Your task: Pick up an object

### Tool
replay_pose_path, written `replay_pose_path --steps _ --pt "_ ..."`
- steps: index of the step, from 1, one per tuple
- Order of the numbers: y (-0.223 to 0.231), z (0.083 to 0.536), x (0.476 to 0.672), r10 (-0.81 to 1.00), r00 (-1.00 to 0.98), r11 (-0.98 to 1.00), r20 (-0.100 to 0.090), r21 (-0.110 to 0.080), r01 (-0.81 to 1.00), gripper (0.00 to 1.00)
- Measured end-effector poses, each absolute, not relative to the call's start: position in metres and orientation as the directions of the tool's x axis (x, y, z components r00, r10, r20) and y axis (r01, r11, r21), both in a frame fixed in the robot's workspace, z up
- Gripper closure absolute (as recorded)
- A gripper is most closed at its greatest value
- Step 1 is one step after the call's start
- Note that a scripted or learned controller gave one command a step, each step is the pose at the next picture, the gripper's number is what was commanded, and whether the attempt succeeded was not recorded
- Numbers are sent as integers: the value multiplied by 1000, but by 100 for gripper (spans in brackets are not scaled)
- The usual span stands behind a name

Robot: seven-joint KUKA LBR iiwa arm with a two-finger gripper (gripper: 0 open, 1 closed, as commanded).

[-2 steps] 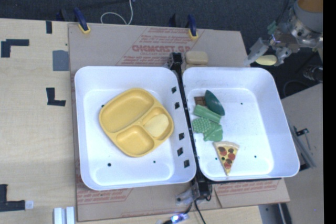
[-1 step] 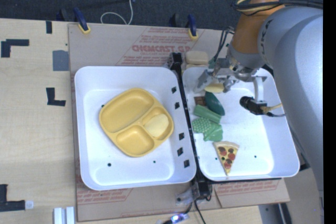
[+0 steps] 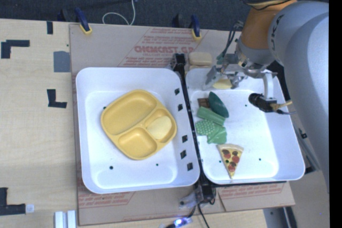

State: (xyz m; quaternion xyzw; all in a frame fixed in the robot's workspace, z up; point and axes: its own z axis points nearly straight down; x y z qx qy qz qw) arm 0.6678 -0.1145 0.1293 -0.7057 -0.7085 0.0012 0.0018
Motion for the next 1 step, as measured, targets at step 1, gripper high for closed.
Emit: replay_pose_path --steps 1 --pt "-58 187 620 1000 -4 4 2 -4 1000 100"
